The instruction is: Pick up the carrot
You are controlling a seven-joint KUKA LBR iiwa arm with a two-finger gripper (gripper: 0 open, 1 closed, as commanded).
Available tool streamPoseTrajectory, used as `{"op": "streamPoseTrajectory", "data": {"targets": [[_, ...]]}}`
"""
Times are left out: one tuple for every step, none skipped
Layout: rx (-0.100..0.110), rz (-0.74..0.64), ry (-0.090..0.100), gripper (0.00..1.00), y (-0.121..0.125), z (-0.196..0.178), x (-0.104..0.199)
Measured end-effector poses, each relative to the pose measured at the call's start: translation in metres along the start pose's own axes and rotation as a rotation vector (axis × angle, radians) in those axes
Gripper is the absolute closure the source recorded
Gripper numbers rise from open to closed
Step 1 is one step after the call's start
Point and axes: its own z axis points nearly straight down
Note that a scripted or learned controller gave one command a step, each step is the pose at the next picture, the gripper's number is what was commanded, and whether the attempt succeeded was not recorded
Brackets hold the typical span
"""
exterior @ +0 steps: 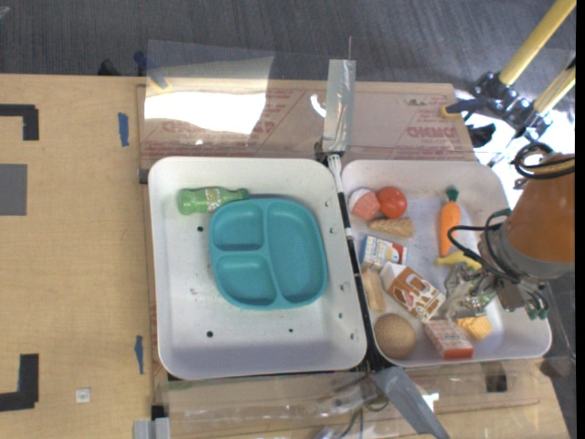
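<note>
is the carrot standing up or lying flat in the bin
Lying flat. The carrot rests lengthwise on the floor of the right bin, green top toward the far wall, apart from the gripper.

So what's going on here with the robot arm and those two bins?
A grey and orange robot arm reaches in over the right bin, which holds a jumble of toy food. Its tool sits low among the items near the bin's front right. The carrot it is meant to pick up lies apart from the tool, towards the back of that bin. The left bin holds a teal divided plate and a green bottle.
</note>
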Motion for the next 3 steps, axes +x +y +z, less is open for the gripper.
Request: {"op": "streamPoseTrajectory", "data": {"targets": [[-0.001,-0.044,-0.005,0.0,0.012,0.001,-0.075],[-0.004,-0.21,-0.001,0.0,0.011,0.003,-0.139],[-0.003,-0.207,-0.011,1.0,0.011,-0.01,-0.142]]}}
